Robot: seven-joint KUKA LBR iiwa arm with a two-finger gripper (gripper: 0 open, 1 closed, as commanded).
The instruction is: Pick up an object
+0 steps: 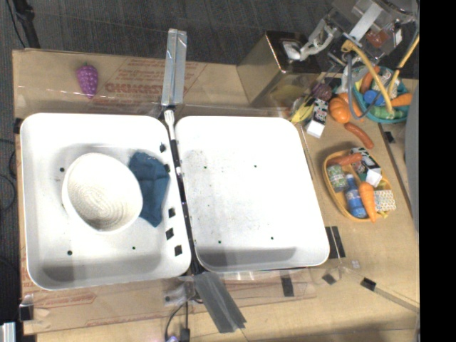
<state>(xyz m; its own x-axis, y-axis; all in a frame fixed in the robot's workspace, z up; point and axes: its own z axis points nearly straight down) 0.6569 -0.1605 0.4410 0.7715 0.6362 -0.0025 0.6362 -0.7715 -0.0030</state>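
Two white bins sit side by side on my desk [370, 262]. The left bin [43, 262] holds two things that I count: one pale woven hat [103, 192], round and ribbed, lying left of the bin's centre, and one blue cloth [151, 184], crumpled, touching the hat's right edge and reaching toward the divider. The right bin [249, 198] shows me just its white floor, with a few dark specks.

One purple grape-like toy [87, 80] lies on the desk at the upper left of the frame, outside the bins. Beside it I see red printing on the brown sheet under the bins, but it is too faint for me to read. One grey metal strip [174, 66] stands up from the gap between the bins at top centre.

At the right of the frame I count two baskets of small toys: one yellow basket [333, 184] at mid-right, with an orange carrot shape and small packets whose labels I cannot read, and one teal basket [388, 112] above it, with orange and yellow pieces. A few loose toys lie between that basket and the right bin's upper corner.

The end effector [303, 48] hangs at the upper right, over the desk beyond the right bin, well apart from the hat and cloth. I cannot tell how it is set.
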